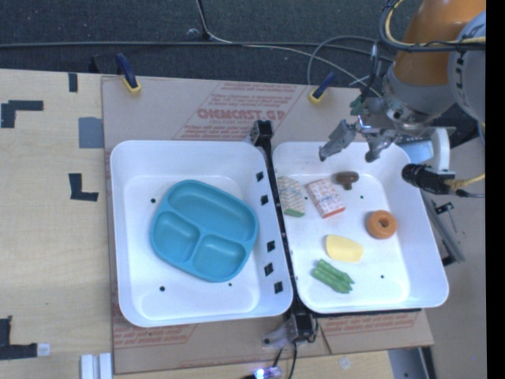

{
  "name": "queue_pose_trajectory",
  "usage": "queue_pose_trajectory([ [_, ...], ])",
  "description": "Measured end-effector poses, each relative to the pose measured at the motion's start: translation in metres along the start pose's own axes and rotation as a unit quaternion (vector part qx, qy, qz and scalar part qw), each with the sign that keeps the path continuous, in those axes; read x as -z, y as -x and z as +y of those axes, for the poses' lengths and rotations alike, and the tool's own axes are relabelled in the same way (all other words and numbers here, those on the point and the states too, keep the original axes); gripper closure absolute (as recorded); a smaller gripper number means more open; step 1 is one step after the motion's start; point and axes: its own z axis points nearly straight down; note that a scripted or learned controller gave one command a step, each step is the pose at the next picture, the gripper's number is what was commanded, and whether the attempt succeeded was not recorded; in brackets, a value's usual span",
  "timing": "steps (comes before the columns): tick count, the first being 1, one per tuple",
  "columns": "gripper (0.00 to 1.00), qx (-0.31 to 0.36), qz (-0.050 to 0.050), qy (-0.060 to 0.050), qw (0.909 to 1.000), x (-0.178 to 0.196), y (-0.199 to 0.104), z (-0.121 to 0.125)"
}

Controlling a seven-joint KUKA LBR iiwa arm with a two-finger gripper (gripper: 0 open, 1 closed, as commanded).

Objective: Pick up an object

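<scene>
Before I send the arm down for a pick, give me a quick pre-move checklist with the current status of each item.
1. Claw open and holding nothing: ok, fingers spread above the right bin.
2. Target under the claw: ok, brown piece lies just below it.
3. Space around the target: not ok, red-and-white packet lies close on its left.
4. Other picks unobstructed: ok, doughnut, yellow piece and green beans lie apart.
5. Blue tray out of the way: ok, in the left bin.
</scene>
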Motion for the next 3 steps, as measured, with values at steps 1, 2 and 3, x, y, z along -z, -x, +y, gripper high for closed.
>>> queue_pose_trajectory([
  [1, 0.00, 0.001, -0.001, 0.005, 1.0000, 0.005, 0.000, 0.002],
  [2, 0.00, 0.001, 0.000, 0.001, 1.0000, -0.063, 0.003, 0.001],
  [3, 0.00, 0.001, 0.000, 0.001, 1.0000, -0.128, 0.003, 0.008],
])
